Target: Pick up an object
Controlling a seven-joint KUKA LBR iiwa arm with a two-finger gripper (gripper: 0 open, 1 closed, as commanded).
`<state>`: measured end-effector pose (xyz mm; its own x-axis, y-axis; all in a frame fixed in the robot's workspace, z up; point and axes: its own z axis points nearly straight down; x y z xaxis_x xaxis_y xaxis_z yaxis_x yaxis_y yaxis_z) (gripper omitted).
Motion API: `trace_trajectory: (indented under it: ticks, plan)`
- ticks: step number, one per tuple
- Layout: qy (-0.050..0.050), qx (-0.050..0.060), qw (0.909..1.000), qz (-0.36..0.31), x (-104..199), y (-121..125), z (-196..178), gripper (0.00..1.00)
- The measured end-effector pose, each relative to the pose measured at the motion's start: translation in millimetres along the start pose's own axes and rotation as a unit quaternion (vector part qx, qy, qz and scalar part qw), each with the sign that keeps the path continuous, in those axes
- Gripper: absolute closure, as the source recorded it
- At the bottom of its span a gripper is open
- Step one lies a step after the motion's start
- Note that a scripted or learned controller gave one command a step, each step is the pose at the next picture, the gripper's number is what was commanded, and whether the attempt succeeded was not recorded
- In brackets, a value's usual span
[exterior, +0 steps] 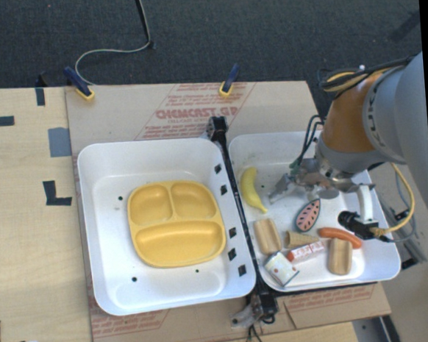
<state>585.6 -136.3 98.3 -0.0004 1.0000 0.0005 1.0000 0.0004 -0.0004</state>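
Note:
In the right bin (pixel 355 275) lie a yellow banana (pixel 251 189), a watermelon slice (pixel 307 214), a cone (pixel 302 237), an orange sausage (pixel 340 235), two brown bread rolls (pixel 266 236) (pixel 339 256), a small white carton (pixel 281 269) and a red-and-white wrapper (pixel 307 251). My gripper (pixel 283 185) hangs low over the bin's upper middle, just right of the banana and above the watermelon slice. Its fingers look spread open, with nothing between them.
The left bin (pixel 99 212) holds a yellow divided plate (pixel 177 222). A black divider with clips (pixel 231 202) runs between the bins. Dark cables and a black fitting (pixel 351 222) hang from the wrist over the right bin's right side.

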Motion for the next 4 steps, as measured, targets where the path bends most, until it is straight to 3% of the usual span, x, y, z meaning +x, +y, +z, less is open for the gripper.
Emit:
trace_trajectory:
  ticks: [1,2,3,4]
  plan:
    - [-0.002,-0.002,1.0000,0.000,28,42,12,0.00]
    - [-0.006,0.011,0.9999,0.001,25,78,14,0.00]
    - [-0.009,0.003,1.0000,0.003,31,72,13,0.00]
    - [-0.003,0.000,1.0000,0.000,26,83,13,0.00]
